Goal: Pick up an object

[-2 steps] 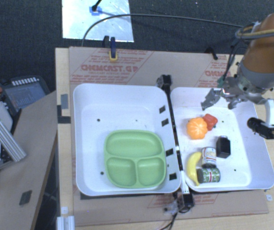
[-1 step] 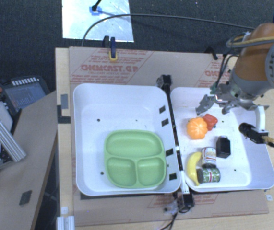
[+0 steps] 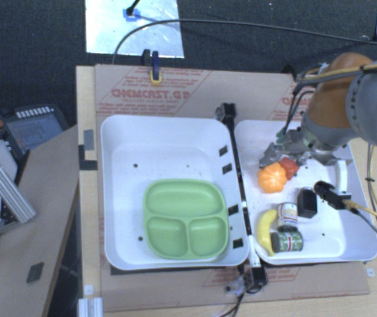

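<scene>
Right bin [image 3: 360, 246]: orange [image 3: 272, 179] near its middle, small red item [image 3: 289, 168] touching it; banana [image 3: 265, 230] and two cans [image 3: 286, 228] near the front edge; black block [image 3: 306, 203].
Left bin [image 3: 119, 177]: green divided plate [image 3: 185, 218].
Gripper [image 3: 275, 155]: just behind the orange; spread cannot be told.

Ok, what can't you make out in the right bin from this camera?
All in the camera view:
Red thing beside the orange: partly under the gripper, so I can't tell what it is.
Banana: one side hidden behind the lying can.
Labels on that can and the upright can: too small to read.
Right bin, far corner: covered by the arm.
</scene>
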`<move>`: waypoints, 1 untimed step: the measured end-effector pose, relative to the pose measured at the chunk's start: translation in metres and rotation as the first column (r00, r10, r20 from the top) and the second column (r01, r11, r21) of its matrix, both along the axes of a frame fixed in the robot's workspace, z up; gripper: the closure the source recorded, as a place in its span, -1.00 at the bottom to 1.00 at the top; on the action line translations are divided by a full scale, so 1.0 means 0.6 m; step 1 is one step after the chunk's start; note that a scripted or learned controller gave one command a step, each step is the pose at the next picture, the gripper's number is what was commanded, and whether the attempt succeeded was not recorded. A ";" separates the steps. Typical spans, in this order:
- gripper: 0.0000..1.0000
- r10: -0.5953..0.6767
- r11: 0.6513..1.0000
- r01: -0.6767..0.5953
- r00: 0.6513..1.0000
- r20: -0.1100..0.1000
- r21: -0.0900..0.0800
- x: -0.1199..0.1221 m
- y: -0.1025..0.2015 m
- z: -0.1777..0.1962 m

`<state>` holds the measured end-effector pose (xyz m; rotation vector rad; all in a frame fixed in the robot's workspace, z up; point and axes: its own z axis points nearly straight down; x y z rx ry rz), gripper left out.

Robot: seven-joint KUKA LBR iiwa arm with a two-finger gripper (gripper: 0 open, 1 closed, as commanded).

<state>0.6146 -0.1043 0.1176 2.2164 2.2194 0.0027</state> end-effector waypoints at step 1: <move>-1.00 -0.002 1.000 0.002 1.000 -0.002 0.002 0.000 0.000 -0.027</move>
